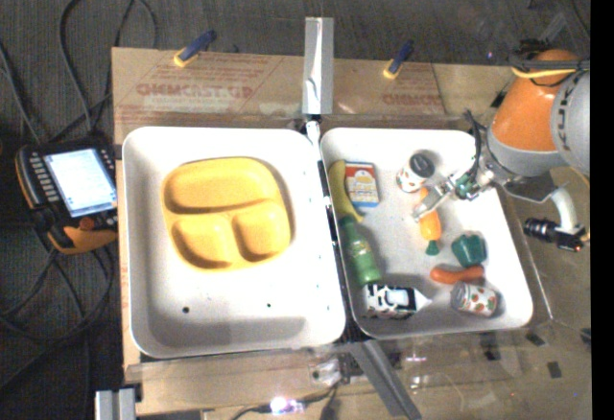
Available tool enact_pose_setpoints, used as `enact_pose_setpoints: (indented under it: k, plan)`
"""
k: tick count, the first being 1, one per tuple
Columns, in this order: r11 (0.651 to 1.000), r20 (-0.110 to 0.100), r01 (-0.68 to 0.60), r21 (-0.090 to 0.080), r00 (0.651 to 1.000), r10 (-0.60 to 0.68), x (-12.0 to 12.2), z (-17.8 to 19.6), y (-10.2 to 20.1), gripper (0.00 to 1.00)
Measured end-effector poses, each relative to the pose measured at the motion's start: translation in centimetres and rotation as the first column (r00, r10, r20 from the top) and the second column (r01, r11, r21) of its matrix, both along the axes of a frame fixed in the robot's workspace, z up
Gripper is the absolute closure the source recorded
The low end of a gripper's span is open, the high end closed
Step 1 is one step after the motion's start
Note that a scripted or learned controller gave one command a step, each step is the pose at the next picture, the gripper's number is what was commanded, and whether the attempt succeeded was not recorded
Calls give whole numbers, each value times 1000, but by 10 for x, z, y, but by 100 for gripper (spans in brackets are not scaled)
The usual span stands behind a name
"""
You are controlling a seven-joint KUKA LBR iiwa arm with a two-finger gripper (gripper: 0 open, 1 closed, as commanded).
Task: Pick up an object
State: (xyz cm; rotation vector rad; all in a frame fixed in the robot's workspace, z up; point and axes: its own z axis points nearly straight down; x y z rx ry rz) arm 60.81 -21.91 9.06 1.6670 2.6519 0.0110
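Nearest the lens, along the right bin's [518,313] lower edge: a black-and-white carton [393,299] and a small can [475,298] lying on its side. Just above the can, an orange carrot [455,273] beside a dark green block [468,248]. Against the left wall, a green bottle [363,255] below a banana [342,188]; a small box [361,184] just beside. End effector [429,201] low over the bin's middle, touching an orange piece [431,223] — grip state impossible to tell. In the left bin [144,313], a yellow divided tray [228,211].
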Motion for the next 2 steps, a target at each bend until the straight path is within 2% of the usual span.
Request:
enact_pose_setpoints:
  k: [1,2]
  plan:
    - [1000,6,-1,-1,1000,1,2,10,1,100]
    - [995,-9,97,-3,995,-97,61,104,56,100]
